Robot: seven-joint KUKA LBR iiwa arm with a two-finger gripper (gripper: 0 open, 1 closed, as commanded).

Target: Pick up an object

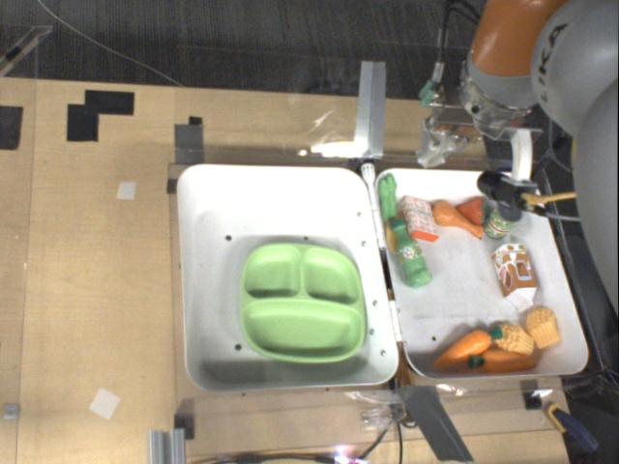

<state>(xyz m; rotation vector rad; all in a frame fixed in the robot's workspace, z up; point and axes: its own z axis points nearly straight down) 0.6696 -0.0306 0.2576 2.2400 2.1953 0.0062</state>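
Below, the tan surface [87, 288] bears two white bins [290, 187]; dark floor lies behind. The pincer [447, 148] hovers at the right bin's far edge, its opening unclear; toy food [481, 348] lies inside.

Arm [551, 27] being cut off by top and right edges. Gripper [447, 143] being seen as translucent blur above right bin's [464, 288] far rim; finger state not readable. Small dark bottle [499, 218] being partly hidden by black part of arm. Labels on green bottle [404, 245] and small cartons too small for reading.
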